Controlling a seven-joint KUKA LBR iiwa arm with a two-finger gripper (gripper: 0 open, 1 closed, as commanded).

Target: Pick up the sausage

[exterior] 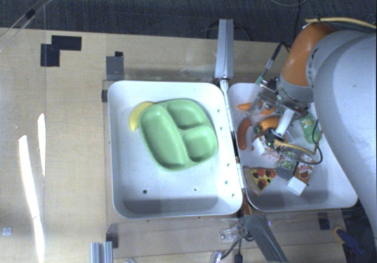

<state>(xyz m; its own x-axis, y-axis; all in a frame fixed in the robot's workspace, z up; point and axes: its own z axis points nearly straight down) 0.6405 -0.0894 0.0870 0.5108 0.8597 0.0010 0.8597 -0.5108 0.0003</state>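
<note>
The sausage (pixel 242 134), a reddish-brown curved piece, lies in the right bin (pixel 330 194) close to its left wall. My gripper (pixel 266 138) is down in that bin, just right of the sausage, among several small toy foods. An orange piece (pixel 269 122) lies right beside the gripper's tip. The grey arm with its orange band (pixel 303 50) covers the right bin's far right side.
The left bin (pixel 126 191) holds a green divided plate (pixel 177 132) with a yellow banana (pixel 136 116) poking out from under its left edge. In the right bin lie a pizza slice (pixel 261 177), a white block (pixel 296 185) and a green packet (pixel 309 128).
</note>
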